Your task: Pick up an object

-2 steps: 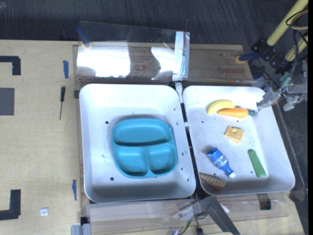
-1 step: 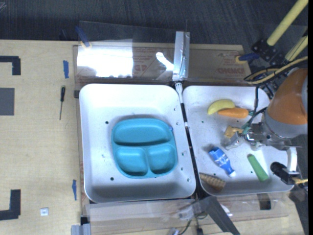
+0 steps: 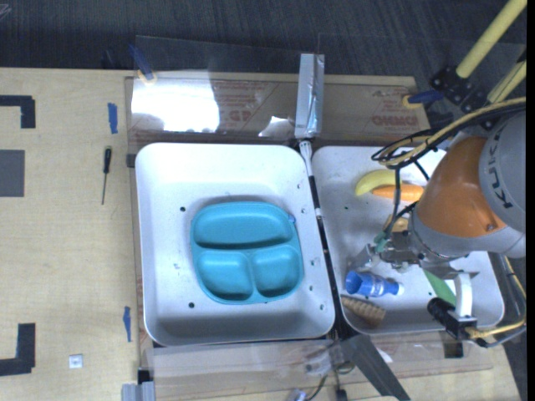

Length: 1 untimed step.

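Blue plastic bottle (image 3: 371, 286) lies in the right bin (image 3: 334, 224) at lower right of the frame, near a brown brush (image 3: 363, 308). Just above it hangs the gripper (image 3: 393, 253); whether it is open or closed cannot be told. A yellow banana (image 3: 374, 180) lies higher up. A teal divided tray (image 3: 246, 250) sits in the left bin (image 3: 159, 241).

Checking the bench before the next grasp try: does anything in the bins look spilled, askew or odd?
Nothing looks spilled or damaged. The blue divided tray lies flat in the left bin; the banana, blue bottle and brush lie loose in the right bin.
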### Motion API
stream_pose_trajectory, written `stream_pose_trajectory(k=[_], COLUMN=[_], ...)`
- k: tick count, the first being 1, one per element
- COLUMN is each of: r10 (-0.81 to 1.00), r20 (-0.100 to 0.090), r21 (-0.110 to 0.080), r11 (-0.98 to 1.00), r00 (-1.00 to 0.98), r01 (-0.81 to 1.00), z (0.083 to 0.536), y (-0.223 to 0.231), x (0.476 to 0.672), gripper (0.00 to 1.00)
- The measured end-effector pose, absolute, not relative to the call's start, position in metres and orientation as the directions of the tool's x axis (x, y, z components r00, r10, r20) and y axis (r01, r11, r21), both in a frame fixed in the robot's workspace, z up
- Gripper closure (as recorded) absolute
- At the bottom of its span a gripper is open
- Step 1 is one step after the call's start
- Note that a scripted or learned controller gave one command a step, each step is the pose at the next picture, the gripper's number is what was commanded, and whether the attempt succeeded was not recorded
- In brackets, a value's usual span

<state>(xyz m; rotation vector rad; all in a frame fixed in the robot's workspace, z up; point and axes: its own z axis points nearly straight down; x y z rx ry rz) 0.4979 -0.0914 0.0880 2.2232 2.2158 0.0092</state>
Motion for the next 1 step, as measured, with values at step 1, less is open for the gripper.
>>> stream_pose_trajectory(k=[1], r10=[0.992], r20=[-0.002], r21=[0.007], r11=[0.122], r00=[-0.122], r01=[0.992], z=[0.0877], y=[-0.0978], x=[0.5491], gripper=[0.00])
